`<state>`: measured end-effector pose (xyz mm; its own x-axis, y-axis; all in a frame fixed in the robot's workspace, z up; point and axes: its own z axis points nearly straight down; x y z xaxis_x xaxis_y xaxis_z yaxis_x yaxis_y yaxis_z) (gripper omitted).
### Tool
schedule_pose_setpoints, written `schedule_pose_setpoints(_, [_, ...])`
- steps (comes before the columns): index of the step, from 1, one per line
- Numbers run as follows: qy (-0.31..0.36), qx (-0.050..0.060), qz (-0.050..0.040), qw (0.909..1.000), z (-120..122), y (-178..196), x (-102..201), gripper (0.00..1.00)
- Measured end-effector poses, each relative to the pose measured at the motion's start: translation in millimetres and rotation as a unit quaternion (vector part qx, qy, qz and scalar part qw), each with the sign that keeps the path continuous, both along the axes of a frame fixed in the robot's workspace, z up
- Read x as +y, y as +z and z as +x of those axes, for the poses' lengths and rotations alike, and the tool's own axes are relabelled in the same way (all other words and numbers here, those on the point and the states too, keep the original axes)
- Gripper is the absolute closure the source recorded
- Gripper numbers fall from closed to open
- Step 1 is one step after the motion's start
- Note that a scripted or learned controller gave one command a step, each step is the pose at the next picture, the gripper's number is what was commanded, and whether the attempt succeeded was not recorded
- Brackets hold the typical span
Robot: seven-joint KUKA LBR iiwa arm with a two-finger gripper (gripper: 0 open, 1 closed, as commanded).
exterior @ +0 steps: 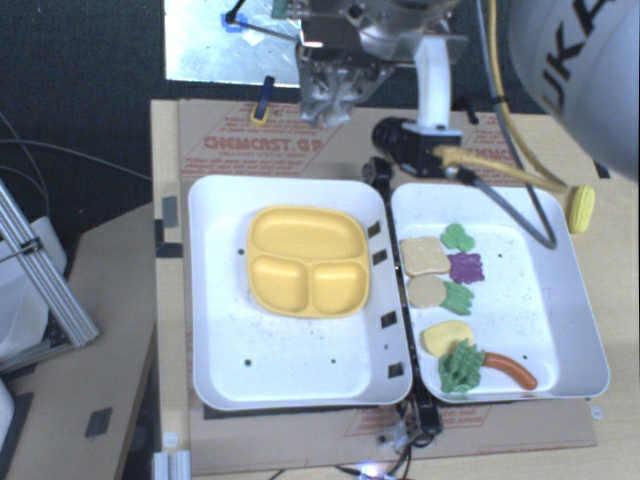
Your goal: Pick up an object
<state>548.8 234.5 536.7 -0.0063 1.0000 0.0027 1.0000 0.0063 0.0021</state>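
My gripper (326,108) hangs high over the bench behind the left bin (215,298), with nothing seen in it. A yellow divided plate (307,261) lies in that bin. The right bin (560,298) holds several toy foods: a toast slice (424,256), a green piece (458,236), a purple piece (466,266), a tan round piece (425,290), another green piece (457,297), a yellow chunk (445,335), a leafy green (460,366) and an orange sausage (510,369). All of them lie well below and to the right of the gripper.
A yellow ribbed corn-like piece (581,208) sits at the right bin's far right rim. A small blue and yellow item (263,101) lies on the bench behind the left bin. A metal frame (40,268) stands off the bench at the left.
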Motion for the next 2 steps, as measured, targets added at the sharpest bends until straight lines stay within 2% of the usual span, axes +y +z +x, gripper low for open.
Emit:
schedule_pose_setpoints(1, [-0.003, 0.008, -0.0043, 1.0, 33, -266, -1, 1.0])
schedule_pose_setpoints(2, [-0.002, 0.0, -0.0003, 1.0, 35, -244, 0, 1.0])
